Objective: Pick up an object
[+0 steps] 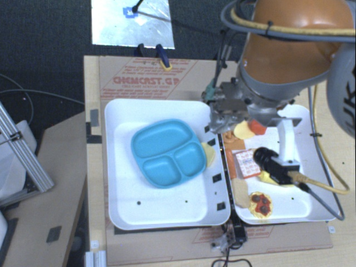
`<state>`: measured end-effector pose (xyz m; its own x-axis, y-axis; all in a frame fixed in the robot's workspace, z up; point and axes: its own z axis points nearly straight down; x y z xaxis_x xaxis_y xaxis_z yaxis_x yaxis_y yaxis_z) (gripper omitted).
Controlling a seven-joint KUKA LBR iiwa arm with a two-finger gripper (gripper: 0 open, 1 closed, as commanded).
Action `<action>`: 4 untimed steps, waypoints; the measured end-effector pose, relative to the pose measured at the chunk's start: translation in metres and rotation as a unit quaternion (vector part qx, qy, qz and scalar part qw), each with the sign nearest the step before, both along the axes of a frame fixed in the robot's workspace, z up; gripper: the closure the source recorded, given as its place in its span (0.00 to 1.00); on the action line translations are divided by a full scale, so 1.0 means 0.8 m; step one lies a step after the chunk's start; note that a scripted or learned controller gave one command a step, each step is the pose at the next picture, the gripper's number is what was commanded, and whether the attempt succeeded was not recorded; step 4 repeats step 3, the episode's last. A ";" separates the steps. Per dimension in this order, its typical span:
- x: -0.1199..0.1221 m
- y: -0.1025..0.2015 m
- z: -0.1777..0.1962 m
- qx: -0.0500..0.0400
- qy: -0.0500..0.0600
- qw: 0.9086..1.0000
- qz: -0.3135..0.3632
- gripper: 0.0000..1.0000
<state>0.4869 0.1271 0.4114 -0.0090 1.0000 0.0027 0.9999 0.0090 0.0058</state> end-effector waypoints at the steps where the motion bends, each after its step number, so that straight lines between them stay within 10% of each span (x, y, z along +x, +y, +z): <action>1: 0.001 -0.004 0.012 -0.001 0.001 1.000 0.000 1.00; 4: 0.043 -0.082 -0.081 -0.003 0.005 1.000 -0.008 1.00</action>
